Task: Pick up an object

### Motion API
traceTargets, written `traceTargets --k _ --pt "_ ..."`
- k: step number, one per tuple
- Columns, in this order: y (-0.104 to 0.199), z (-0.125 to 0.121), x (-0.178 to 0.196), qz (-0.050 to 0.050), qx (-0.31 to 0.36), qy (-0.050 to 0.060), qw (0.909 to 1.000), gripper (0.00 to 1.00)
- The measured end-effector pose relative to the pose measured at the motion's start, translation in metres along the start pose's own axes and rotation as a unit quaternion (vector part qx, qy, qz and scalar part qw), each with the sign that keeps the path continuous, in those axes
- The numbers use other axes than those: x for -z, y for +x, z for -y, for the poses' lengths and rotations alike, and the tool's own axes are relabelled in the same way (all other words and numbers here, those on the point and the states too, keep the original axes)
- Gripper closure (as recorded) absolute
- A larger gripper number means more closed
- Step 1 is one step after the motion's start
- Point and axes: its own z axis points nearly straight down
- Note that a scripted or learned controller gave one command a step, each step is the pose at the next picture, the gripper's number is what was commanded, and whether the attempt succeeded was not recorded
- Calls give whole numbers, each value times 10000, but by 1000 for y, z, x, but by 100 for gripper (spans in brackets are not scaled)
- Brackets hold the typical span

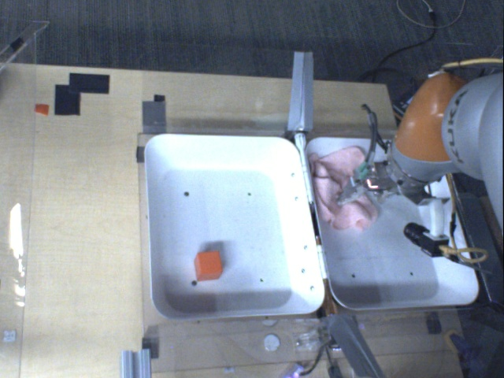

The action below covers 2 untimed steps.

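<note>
The grey arm with the orange band (425,128) reaches in from the right over the right white shallow bin (394,278). Its two-finger gripper (356,189) sits on the crumpled pink soft cloth (335,181) at the far left of this bin; I cannot tell its state. A small orange cube (209,265) lies in the left white bin (228,172), near side

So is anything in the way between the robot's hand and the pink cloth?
Nothing visible. The gripper is right over the pink cloth in the right bin. The orange block lies apart, in the left bin.
</note>
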Motion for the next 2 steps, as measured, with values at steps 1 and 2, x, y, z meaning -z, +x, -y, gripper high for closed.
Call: traceTargets --k 1,2 --pt "19 11 -5 14 71 -38 10000 0" --pt "-70 0 -7 14 -638 -15 9980 0"
